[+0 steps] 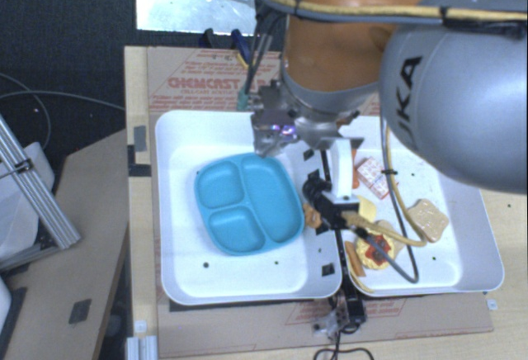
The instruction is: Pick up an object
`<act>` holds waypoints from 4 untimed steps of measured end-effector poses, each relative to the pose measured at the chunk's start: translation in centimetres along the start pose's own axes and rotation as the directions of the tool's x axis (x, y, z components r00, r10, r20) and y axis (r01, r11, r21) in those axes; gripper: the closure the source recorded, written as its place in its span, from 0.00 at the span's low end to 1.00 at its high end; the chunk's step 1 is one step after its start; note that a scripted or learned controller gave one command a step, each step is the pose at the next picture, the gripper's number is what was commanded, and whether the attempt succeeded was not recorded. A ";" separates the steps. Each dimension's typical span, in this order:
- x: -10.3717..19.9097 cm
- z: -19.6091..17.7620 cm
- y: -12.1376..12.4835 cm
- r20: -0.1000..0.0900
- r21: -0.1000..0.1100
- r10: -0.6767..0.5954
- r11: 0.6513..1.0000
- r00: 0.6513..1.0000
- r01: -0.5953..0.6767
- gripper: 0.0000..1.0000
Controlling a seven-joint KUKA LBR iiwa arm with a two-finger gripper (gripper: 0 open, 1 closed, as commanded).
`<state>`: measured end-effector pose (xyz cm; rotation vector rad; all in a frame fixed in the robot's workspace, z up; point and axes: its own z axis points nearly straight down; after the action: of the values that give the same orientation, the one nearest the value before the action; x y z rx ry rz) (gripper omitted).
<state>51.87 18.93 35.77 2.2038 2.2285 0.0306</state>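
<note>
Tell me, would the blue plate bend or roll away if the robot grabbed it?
The blue divided plate looks like moulded plastic, so it is probably stiff and light. It lies flat in the left bin, so rolling seems unlikely. Its smooth, shallow rim might slip from the fingers.

My arm (pixel 388 61) hangs over the divide between the bins. In the left bin (pixel 177 267), bare floor rings the blue divided plate (pixel 247 203). In the right bin (pixel 470 267), small items (pixel 388 230) crowd the middle, leaving the front corner free.
</note>
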 end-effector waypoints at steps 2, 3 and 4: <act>2.8 -18.7 0.0 0.000 -0.001 0.006 1.000 1.000 -0.006 1.00; 4.6 -2.5 -1.0 0.015 0.033 0.009 0.999 1.000 -0.009 1.00; 2.1 -18.6 3.5 0.003 -0.001 0.012 1.000 1.000 -0.012 1.00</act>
<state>55.04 20.92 54.49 2.2159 2.2130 0.0287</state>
